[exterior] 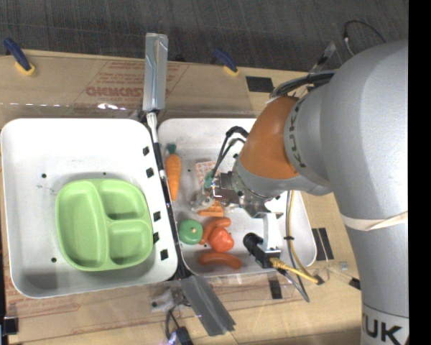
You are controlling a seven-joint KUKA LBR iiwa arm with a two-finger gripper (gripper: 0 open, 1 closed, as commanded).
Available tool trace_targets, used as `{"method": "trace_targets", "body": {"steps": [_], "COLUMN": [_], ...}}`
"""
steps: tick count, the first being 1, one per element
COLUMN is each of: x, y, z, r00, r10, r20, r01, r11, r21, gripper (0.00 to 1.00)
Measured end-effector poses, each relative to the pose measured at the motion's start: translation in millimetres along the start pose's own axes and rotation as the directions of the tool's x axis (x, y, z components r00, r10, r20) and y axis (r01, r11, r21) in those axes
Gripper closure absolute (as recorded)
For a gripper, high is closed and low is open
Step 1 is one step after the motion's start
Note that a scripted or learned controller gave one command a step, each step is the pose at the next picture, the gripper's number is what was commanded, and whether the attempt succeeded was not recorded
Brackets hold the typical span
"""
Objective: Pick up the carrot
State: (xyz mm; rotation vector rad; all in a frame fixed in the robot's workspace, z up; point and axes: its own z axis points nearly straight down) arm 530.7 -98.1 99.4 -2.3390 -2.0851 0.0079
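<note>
Carrot (173, 175) lies in the right bin (201, 129), hard against its left wall, long axis running up-down in view, green top uppermost. Gripper (217, 196) sits to its right, apart from it, over mixed toy food (217, 241). Jaw state cannot be determined. Left bin (29, 149) holds a green divided plate (104, 223)
</note>
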Motion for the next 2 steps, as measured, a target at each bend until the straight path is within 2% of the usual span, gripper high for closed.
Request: {"method": "trace_targets", "body": {"steps": [1, 2], "x": [46, 120], "y": [91, 80], "z": [-94, -92], "r00": [0.844, 0.528], "r10": [-0.536, -0.849], "r20": [0.007, 0.006], "r01": [0.536, 0.849], "r11": [0.844, 0.528], "r21": [-0.007, -0.001], "gripper": [1.00, 1.00]}}
